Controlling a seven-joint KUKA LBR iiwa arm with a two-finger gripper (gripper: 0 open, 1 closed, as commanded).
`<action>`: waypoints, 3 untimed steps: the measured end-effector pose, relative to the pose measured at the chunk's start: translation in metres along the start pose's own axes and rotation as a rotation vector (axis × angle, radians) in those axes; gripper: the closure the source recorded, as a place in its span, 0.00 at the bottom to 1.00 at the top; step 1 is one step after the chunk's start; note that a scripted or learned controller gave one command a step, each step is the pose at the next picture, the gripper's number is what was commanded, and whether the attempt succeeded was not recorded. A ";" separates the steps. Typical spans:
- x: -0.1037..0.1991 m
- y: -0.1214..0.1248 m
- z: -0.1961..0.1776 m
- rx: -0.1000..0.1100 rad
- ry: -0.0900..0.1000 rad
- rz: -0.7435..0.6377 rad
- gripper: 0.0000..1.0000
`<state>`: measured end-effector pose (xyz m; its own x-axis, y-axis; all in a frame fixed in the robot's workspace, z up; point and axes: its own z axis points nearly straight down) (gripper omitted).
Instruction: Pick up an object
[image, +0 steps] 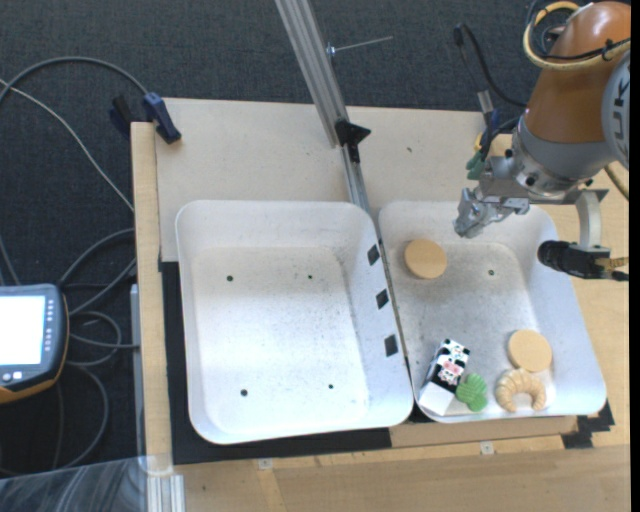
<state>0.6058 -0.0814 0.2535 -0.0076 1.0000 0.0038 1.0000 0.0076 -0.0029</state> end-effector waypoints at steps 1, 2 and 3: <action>0.064 0.007 0.000 -0.003 -0.001 -0.001 1.00; 0.124 0.009 0.014 0.002 -0.001 0.000 1.00; 0.169 0.015 0.010 -0.005 -0.002 0.001 1.00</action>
